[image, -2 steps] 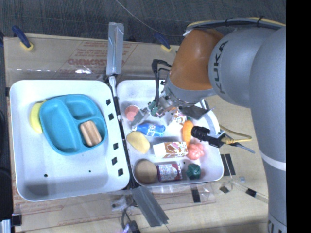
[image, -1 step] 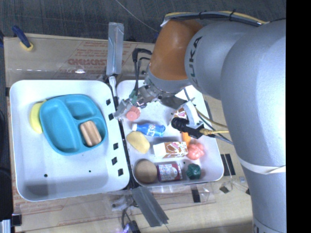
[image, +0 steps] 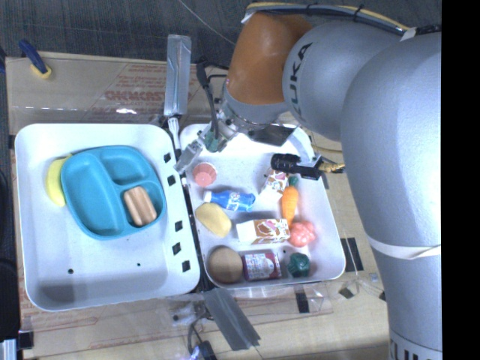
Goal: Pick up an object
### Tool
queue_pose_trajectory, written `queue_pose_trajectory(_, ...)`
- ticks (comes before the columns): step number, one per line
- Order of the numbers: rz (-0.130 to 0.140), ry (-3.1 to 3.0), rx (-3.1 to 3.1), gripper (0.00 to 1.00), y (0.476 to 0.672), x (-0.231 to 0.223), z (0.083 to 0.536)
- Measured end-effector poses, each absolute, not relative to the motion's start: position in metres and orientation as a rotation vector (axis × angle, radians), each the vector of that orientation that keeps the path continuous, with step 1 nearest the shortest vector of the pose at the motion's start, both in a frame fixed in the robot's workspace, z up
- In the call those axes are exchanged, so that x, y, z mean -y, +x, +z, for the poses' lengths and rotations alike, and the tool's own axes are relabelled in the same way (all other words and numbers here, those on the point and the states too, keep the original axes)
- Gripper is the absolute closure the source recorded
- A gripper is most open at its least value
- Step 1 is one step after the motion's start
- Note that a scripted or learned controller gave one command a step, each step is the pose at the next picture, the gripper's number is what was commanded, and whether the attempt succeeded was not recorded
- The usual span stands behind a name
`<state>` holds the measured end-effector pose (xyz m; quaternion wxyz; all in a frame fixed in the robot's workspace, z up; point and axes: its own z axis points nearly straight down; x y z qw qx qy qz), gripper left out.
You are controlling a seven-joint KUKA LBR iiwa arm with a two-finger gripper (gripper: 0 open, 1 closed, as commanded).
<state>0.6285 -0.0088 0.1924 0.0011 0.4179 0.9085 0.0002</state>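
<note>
gripper (image: 201,147) hovering at 10 o'clock of right bin (image: 330,227), can't tell its grip, pink lid (image: 205,174) just below, carrot (image: 289,203) off at 3 o'clock

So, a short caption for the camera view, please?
Gripper at the far-left corner of the right bin, full of small toy food.

left bin (image: 30,201) | blue divided plate (image: 105,178) (tan roll (image: 139,205) inside) | yellow piece (image: 54,180) beside
</note>
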Motion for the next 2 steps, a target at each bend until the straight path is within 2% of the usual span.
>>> queue_pose_trajectory(1, -0.003, 1.132, -2.932, 0.00, 0.566, 0.073, 0.192)
queue_pose_trajectory(2, -0.002, 1.252, -2.886, 0.00, 0.519, 0.106, 0.134)
